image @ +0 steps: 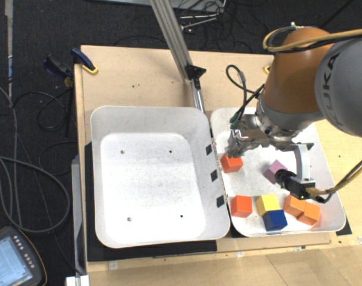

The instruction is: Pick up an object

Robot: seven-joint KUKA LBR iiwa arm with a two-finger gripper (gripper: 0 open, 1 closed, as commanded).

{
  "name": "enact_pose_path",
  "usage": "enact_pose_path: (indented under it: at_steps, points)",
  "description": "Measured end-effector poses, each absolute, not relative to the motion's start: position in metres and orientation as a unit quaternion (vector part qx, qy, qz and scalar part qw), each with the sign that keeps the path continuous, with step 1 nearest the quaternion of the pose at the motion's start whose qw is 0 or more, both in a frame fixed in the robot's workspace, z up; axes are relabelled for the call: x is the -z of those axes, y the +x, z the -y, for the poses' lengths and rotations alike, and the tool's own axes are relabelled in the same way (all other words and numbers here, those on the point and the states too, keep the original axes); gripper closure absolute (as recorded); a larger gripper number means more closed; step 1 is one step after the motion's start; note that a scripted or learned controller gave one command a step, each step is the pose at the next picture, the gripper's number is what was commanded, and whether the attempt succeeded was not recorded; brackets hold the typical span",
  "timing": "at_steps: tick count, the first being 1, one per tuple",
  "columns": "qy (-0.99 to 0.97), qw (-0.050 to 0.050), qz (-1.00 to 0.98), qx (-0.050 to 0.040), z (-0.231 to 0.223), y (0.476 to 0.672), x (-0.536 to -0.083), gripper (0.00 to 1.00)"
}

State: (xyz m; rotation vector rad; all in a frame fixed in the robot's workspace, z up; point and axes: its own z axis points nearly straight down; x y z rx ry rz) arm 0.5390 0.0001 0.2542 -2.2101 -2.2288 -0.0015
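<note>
The grasp step is judged to be in hand: the pincer (pixel 236 143) is poised in the right bin (pixel 333 177), directly above a red-orange cube (pixel 231 163) that lies just below its tips. Whether the pincer is apart or together cannot be told, as the wrist hides it. A short descent and a firm closure on the cube's flat sides would be called for next. The cube is seen as small, matte and sharp-edged, lying slightly tilted near the bin's left wall, well apart from the other blocks (pixel 275 210) beyond the pincer
</note>
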Motion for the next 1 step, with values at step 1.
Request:
enact_pose_path:
  at_steps: [1]
  points:
    - [-0.704,0.001,0.71,0.0003,-0.055,0.5229,-0.2574,1.0]
